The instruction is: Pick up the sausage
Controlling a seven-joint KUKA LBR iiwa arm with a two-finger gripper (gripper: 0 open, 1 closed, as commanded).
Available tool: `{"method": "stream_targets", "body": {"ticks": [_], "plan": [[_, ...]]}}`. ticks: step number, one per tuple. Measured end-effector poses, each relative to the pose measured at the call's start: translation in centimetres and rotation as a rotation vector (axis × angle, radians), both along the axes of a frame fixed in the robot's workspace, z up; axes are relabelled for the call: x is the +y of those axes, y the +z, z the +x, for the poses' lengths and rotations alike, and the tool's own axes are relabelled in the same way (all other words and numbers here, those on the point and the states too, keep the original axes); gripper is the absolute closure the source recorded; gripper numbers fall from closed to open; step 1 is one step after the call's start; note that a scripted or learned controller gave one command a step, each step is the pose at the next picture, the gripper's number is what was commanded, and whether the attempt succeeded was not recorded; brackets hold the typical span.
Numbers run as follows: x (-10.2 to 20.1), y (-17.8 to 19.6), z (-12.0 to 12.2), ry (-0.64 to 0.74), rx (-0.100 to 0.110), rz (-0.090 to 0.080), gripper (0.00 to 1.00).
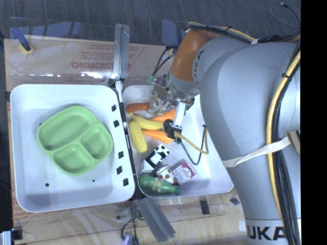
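Observation:
The sausage [137,107], a short reddish-brown piece, lies near the back left corner of the right bin [217,180]. My gripper [160,105] is low in that bin, at the sausage's right end and just above a yellow banana [148,122]. The gripper's body hides the sausage's right tip. The grey arm with its orange band reaches in from the right and covers much of the bin's right side.
In front of the sausage lie a corn cob [137,136] and an orange carrot [156,135]. Nearer the front sit a black-and-white toy [158,155], a red packet [180,173] and a green bottle [158,184]. The left bin [25,188] holds a green divided plate [74,139].

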State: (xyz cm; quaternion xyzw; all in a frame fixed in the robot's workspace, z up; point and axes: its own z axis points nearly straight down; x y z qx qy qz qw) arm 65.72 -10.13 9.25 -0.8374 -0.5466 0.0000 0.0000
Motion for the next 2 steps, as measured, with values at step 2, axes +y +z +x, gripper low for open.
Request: {"method": "stream_targets", "body": {"ticks": [2], "plan": [[1.1,-0.1,-0.1,-0.100,0.005,0.002,0.00]]}}
